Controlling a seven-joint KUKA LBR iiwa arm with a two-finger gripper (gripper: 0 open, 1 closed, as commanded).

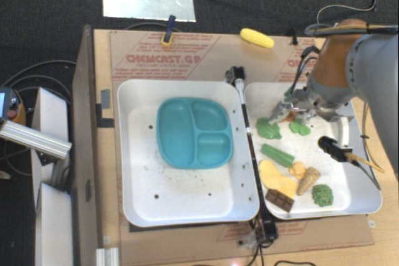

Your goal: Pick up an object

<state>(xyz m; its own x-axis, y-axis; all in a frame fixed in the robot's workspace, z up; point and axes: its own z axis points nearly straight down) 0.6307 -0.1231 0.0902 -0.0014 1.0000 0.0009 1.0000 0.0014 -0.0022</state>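
Cam view: the arm is reaching in from the right, w/ its orange band sitting over the far edge of the right bin. The gripper is hanging over the far-left part of that bin, tip pointing down-left twd the rail btwn the bins. Whether it's open or closed: can't tell from this angle.

The pickable stuff is all lying in the right bin. The leafy green piece is lying right by the gripper tip, on its near side; contact can't be judged. The small green piece is sitting just right of that, by the wrist. Nearer the cam, the long green stick is lying at a slant, apart from the leafy one. Next to it the yellow slab is lying flat, w/ the orange bit touching its right side and the tan cone lying beside both. The brown block is lying at the near edge, touching the slab's near corner. The broccoli floret is sitting right of the cone, a bit apart.

The left bin is holding the teal divided plate, lying flat approx. in the middle. Behind the bins, the yellow oblong thing is lying on the cardboard sheet, outside both bins.
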